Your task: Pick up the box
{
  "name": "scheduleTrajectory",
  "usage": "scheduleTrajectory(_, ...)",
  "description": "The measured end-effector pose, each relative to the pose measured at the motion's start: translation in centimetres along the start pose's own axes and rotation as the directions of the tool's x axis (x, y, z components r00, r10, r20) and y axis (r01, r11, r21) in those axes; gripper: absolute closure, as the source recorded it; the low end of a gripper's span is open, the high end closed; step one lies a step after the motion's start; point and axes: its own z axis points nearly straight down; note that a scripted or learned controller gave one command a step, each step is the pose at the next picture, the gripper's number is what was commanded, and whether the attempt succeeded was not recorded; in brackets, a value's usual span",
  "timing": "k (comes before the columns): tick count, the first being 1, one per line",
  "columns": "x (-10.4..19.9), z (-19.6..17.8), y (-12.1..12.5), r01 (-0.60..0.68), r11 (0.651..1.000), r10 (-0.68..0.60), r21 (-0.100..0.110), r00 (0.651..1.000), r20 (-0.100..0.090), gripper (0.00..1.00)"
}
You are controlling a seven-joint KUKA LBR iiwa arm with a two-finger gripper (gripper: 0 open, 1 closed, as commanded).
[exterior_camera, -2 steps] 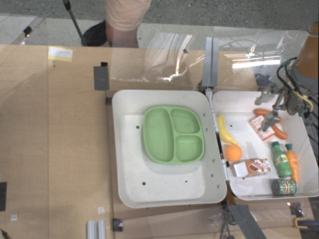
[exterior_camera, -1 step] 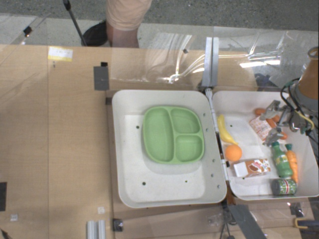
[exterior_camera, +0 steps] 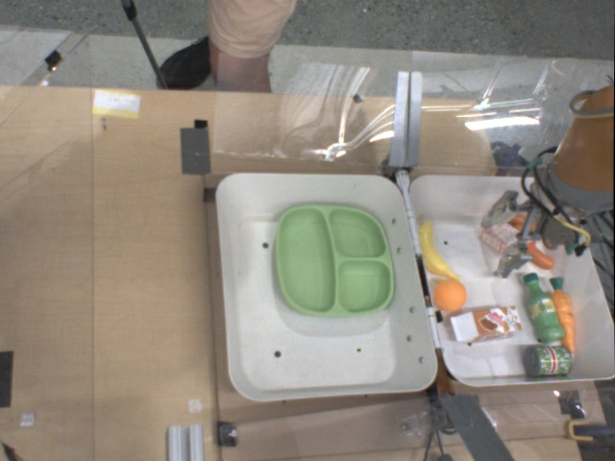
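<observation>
While gripper (exterior_camera: 509, 233) hangs over right bin (exterior_camera: 461, 195), your box (exterior_camera: 486, 325) lies flat near bin's front, below orange (exterior_camera: 449, 296), left of bottle (exterior_camera: 543, 310). Jaws spread, gripping nothing. Green tray (exterior_camera: 334, 259) in left bin (exterior_camera: 240, 257).

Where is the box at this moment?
The box lies in the right bin, near its front edge, just below the orange and left of the green bottle.

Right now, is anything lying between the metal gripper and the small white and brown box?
In the camera view, only bare white bin floor separates the gripper from the box.
</observation>
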Motion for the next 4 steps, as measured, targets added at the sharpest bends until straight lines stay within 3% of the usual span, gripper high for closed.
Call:
scheduleTrajectory(1,-0.1,-1.1,0.0,-0.005,1.000,0.005,-0.002,1.000,0.005,1.00)
scheduleTrajectory(2,1.7,-11.7,7.8,0.060,0.998,-0.060,-0.004,0.998,-0.005,1.00)
scheduleTrajectory(3,7.4,-9.5,13.8,0.196,0.981,-0.196,-0.008,0.981,-0.012,1.00)
scheduleTrajectory(4,9.1,-9.6,13.1,-0.209,0.978,0.209,-0.001,0.978,-0.014,1.00)
